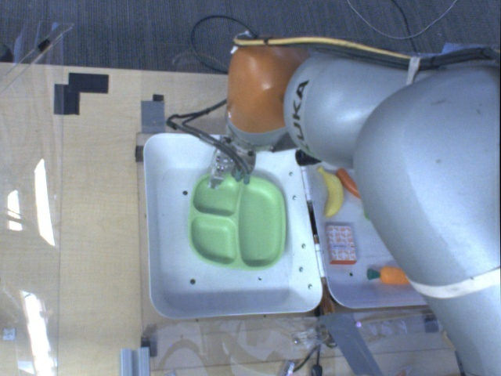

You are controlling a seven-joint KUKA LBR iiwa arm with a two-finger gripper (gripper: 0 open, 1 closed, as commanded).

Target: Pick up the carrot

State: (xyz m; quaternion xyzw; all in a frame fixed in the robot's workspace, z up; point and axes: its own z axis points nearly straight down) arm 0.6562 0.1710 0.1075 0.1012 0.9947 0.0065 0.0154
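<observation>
Hovering over the back edge of the green sectioned plastic plate (239, 224), two-finger tool (229, 168) of unreadable state, well apart from the small orange carrot (389, 275) beyond the plate's right side, risking a wasted grab at the plate.

I count two white bins: a left bin (160, 233) and a right bin (344, 284). One green divided plate (239, 222) with three compartments. One banana (334, 194). One carrot (389, 275). One small printed card (340, 243). One red-orange item (348, 182), partly hidden.
</observation>
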